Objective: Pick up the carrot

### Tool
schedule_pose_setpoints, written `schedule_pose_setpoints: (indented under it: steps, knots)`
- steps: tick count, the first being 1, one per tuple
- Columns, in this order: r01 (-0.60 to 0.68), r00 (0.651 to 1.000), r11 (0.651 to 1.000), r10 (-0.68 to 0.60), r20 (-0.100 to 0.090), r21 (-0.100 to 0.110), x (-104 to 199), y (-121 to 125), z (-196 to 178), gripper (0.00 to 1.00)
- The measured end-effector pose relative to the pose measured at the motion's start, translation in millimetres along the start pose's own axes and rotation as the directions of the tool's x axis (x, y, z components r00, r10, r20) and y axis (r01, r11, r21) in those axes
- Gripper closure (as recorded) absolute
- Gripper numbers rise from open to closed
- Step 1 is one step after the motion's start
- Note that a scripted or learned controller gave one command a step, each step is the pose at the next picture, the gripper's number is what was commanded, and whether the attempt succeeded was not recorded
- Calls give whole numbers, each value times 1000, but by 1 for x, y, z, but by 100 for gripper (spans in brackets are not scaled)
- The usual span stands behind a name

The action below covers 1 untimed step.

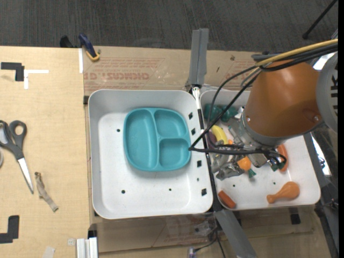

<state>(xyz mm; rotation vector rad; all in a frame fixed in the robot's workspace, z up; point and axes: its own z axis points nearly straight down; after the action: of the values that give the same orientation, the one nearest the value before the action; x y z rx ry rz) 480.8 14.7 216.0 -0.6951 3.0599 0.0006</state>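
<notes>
Bench [43, 117]: pale wood on the left with cardboard under the bins and dark floor beyond. The work area stays apart from the scissors [16, 149] lying well to the left.
Arm [285, 98]: its orange band and grey body hang over the right bin, hiding much of that bin's upper half. It looks placed there to work straight down among the toys.
Left bin [107, 198]: white and shallow, it holds one thing, a teal divided plate [156, 138] lying flat toward its right side with all three wells bare.
Right bin [252, 190]: white, it holds a crowd of toy food bunched near the left wall under the arm.
Cables [226, 149]: black loops trail from the wrist across the wall between the bins.
Gripper [230, 169]: metal parts show low among the toys by the left wall. Whether it is wide, narrow or holding anything cannot be told.
Drumstick [283, 192]: orange, lying alone near the front rim.
Carrot [281, 157]: my best reading is the red-orange piece with a green end, lying in the right bin, just below the arm's edge and apart from the gripper.
Other toys: a yellow piece [219, 133], a green piece [215, 112], a small orange piece [244, 164] beside the gripper, and a red-orange piece [227, 199] at the front left corner.
</notes>
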Motion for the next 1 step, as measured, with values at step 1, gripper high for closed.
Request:
schedule_pose_setpoints:
  steps: [1]
  knots:
    - [167, 986, 986, -167, 0, -1, -37, -23, -8, 100]
